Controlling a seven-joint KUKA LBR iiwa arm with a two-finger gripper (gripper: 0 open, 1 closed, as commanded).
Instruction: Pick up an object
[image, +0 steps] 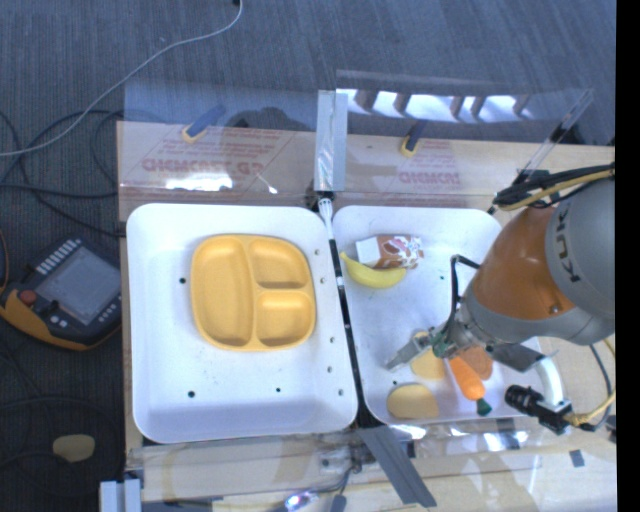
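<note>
Claw (428, 347) state: you can't tell from this angle, the wrist hides the working end, only a grey metal tip sticks out toward the left over the right bin (425, 300) floor. Nearest candidates sit right at it: a pale yellow round piece (428, 367) just below the tip, partly covered, and a carrot (468, 382) just to the right of that, long axis running down and right, green end lowest, top end under the wrist. A tan rounded item (412, 401) lies a bit further down near the bin's front wall. Key relation for you: the yellow piece is directly under and slightly behind the tip, so my read is the coming move is mostly a descent, little lateral travel. If you go for the carrot, its axis runs diagonal, so the grip should cross it. Banana (372, 274) and a small wrapped packet (395, 250) lie together at the bin's far left corner, well apart from the claw. Left bin (160, 400) carries a yellow divided tray (253, 291), not relevant to this pick.
</note>
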